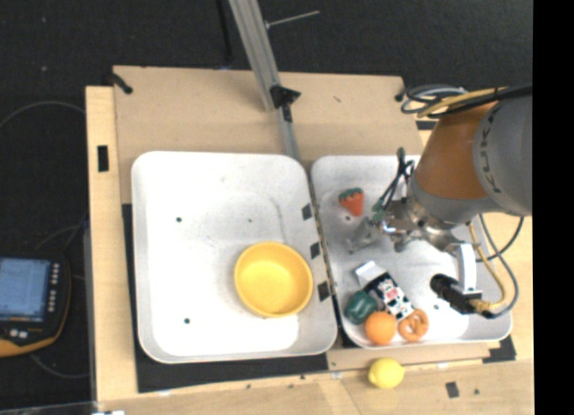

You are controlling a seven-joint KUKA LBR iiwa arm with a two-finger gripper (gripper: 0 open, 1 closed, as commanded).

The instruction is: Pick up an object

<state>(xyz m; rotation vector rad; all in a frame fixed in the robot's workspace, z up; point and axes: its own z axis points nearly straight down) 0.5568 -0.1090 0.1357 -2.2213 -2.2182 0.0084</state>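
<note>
With our hand low in the right bin, its grip state impossible to tell, we should settle squarely over the strawberry toy just beside it before closing, keeping off the bin's wall.

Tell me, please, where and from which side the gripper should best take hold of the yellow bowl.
Probably by the rim of the bowl, coming straight down from above. It sits upright and open, alone in the left bin, so one finger could go inside the wall and one outside. The right part of the rim, nearest the arm, seems easiest to reach.
</note>
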